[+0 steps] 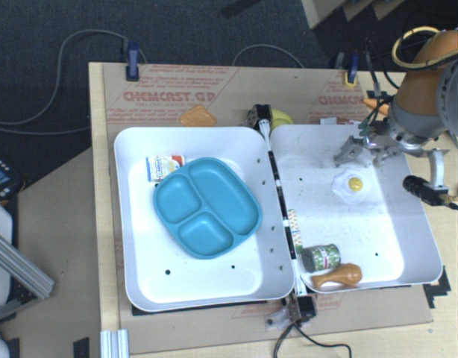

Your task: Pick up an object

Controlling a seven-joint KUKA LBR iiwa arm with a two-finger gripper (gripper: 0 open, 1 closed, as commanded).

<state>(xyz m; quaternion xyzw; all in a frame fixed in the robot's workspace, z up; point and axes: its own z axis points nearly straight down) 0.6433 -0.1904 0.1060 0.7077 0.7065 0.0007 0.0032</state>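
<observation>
Camera view is showing the gripper (361,146) hovering spread and empty above the right bin (408,263), approaching; next it needs lowering onto the egg (353,184).

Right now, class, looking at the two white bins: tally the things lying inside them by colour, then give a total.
Blue: 1, divided plate
White and yellow: 1, fried egg
Green: 1, can
Orange-brown: 1, drumstick-shaped toy
White, mixed print: 1, small packet
Total: 5
</observation>
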